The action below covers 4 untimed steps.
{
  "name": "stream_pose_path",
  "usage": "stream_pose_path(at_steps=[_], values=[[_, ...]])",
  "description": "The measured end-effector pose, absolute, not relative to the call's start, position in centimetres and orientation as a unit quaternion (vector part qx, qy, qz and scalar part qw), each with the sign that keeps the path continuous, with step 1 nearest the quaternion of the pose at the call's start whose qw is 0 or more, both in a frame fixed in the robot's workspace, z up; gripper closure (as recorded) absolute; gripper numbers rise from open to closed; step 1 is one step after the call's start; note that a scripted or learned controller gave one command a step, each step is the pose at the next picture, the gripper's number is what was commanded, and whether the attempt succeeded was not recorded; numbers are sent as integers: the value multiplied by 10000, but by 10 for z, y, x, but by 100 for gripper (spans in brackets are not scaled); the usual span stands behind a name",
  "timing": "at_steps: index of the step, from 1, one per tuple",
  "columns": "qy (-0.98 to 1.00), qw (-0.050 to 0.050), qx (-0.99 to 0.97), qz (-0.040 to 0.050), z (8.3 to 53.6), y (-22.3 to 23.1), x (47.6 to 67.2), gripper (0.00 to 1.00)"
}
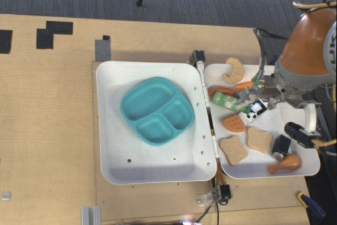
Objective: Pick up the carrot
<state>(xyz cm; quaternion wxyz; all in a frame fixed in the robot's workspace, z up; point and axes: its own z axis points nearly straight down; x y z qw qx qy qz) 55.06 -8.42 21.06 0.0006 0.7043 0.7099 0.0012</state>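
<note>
Reaching in from the camera view's right, the gripper [251,103] hung low over the right bin [310,166], its tip amid a tight cluster of play food. How far the tool was open, and whether it had hold of anything, could not be told, since the wrist and clutter covered the tip.

The carrot [243,85] appeared as a thin orange sliver just up and slightly left of the tip, its long axis running roughly left to right with a slight tilt, one end hidden beneath the wrist. It lay close enough that the coming move was judged to be a short shift toward the bin's far wall.

Room was scarce. A green item [227,102] and a red-orange piece [221,93] crowded the tool's left, an orange slice [234,124] sat just below it, and a tan curved piece [233,71] lay beyond the carrot near the rim. Two bread slices [246,146] lay further below. Well to the left, the other bin held a teal divided plate [157,110].
</note>
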Motion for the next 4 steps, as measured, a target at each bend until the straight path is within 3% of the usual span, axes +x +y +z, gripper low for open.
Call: stream_pose_path(at_steps=[1, 2, 3, 4], values=[[7057, 11, 7085, 5, 175, -100, 626, 0], [6713, 133, 7411, 83, 108, -141, 674, 0], [6405, 37, 7680, 24, 89, -148, 643, 0], [5532, -149, 8328, -123, 84, -183, 664, 0]])
